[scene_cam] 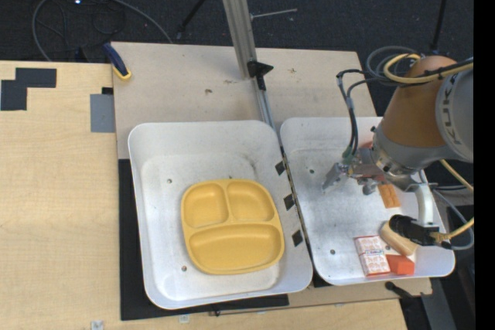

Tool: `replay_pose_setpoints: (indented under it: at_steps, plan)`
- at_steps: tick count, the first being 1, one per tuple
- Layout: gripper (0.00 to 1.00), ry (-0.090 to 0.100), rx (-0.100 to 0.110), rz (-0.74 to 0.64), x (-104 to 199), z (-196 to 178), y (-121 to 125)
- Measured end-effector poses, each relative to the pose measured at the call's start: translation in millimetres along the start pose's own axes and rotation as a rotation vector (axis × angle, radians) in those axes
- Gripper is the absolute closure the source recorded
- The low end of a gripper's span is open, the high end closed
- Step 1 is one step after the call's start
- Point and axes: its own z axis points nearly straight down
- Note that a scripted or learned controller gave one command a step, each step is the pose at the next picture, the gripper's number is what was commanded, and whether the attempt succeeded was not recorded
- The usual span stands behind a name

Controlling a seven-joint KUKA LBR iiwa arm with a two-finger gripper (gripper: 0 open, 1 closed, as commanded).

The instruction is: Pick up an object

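Note:
My gripper (334, 177) hangs low over the middle of the right bin (325, 143), above bare white floor, with nothing visibly held. A small orange piece (390, 196) lies just right of it, partly under the wrist. Near the bin's front right corner lie a red-and-white box (373, 255), an orange block (402, 266) and a tan stick-like piece (397, 243), well apart from the gripper. A yellow divided plate (231, 226) rests in the left bin (155, 166).
A metal post (238, 19) rises behind the bins, near the gap between them. The arm's orange band (414, 116) leans in over the right bin's far right side. A wooden surface (54, 189) lies left of the bins.

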Motion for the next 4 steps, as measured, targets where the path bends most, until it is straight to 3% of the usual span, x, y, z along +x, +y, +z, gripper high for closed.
replay_pose_setpoints:
  at_steps: [1,2,3,4]
  plan:
    - [0.0,0.0,0.0,0.001,8,54,-9]
    - [0.0,0.0,-0.008,0.002,6,57,-7]
    - [1.0,0.006,-0.015,0.003,9,46,-4]
    - [1.0,-0.002,-0.009,-0.001,8,3,-7]
